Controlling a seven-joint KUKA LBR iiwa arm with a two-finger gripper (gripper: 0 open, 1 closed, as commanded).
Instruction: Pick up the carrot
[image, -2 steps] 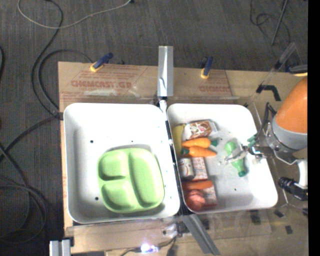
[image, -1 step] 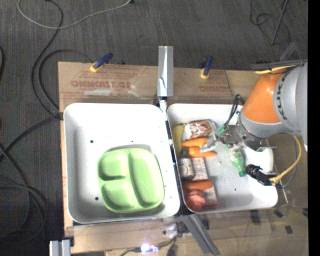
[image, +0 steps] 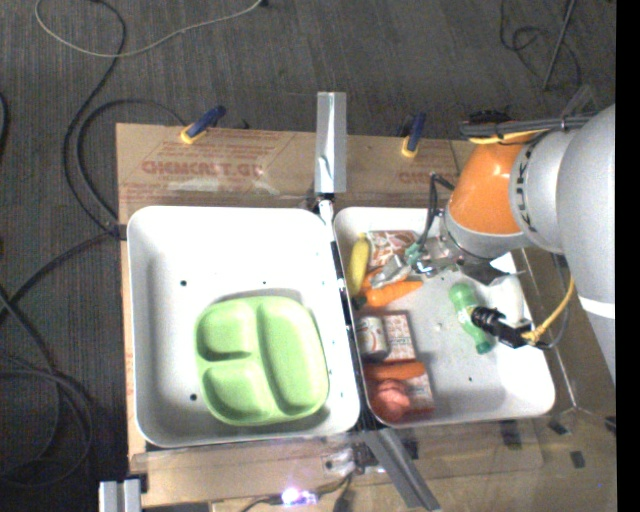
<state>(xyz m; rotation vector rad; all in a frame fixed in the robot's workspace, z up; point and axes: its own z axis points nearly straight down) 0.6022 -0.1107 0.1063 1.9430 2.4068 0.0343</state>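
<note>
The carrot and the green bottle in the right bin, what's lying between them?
Nothing: bare white bin floor separates the carrot from the green bottle, seen in the camera view.

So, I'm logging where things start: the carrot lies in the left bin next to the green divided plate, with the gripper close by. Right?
Not quite. The camera view shows the carrot in the right bin, beside the banana. The green divided plate sits alone in the left bin. The gripper is indeed close by.
</note>
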